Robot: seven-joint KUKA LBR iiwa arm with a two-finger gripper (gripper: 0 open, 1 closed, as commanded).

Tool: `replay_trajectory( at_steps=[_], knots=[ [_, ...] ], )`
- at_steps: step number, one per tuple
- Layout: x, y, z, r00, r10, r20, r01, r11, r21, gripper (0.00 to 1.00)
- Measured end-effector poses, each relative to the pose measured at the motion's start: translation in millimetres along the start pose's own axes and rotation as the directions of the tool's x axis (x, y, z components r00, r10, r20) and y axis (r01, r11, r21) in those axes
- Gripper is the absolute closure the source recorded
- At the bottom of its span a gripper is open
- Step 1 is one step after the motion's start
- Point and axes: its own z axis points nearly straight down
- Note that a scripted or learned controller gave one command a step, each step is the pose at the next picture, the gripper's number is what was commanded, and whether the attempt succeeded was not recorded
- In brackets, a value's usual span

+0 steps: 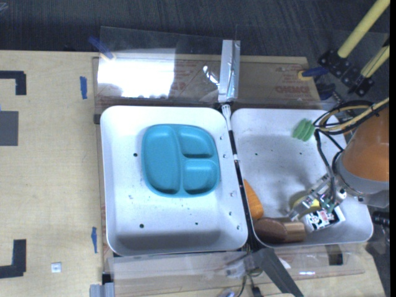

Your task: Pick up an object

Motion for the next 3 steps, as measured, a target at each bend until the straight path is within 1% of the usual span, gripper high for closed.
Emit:
replay_trajectory(
  at_steps=[1, 2, 3],
  knots=[
    [-10.9, -6.4, 1.1, 0.925, 0.380, -0.002, -0.380, 0.925, 0.004, 0.00],
    [-31.9, 50.2, 6.2, 0.803, 0.596, -0.001, -0.596, 0.803, 0.011, 0.00],
    [-16.2, 125.9, -28.2, 0.801, 0.599, -0.004, -0.599, 0.801, 0.013, 0.00]
  ],
)
